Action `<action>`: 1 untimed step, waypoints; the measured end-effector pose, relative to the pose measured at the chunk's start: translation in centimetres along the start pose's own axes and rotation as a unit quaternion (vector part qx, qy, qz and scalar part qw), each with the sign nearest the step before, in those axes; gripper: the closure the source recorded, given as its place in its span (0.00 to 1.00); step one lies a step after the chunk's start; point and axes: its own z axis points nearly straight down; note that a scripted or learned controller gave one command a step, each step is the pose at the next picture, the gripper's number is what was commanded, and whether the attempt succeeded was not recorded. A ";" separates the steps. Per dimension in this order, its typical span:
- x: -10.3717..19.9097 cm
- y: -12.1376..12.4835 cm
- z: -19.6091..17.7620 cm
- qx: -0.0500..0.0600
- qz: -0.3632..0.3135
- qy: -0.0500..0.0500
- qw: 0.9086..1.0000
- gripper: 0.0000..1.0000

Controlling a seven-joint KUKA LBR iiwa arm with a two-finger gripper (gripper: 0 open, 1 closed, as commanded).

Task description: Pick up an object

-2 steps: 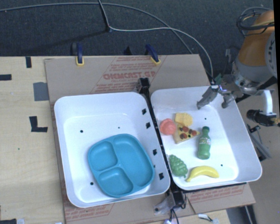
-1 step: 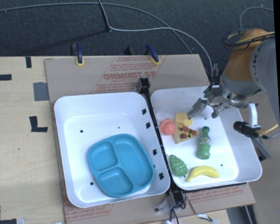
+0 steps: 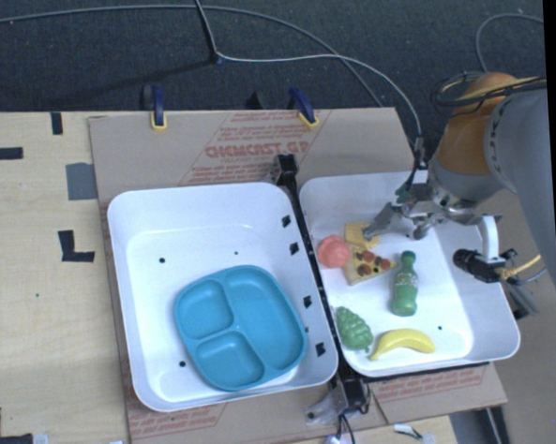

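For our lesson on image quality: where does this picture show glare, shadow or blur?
Camera view: even, soft light; the right bin is washed out to near-featureless white; the blue tray casts a faint shadow in the left bin; the whole frame is slightly soft, and the gripper is hard to make out.

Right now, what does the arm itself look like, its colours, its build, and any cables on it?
The arm is grey and rounded, with an orange band above the wrist. Thin cables loop over the band. Below the band sits a metallic grey gripper with dark parts. A white piece with a black end sticks out from the arm's lower side.
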 end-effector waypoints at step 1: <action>0.2 0.2 -0.8 0.000 -0.002 0.002 1.000 1.00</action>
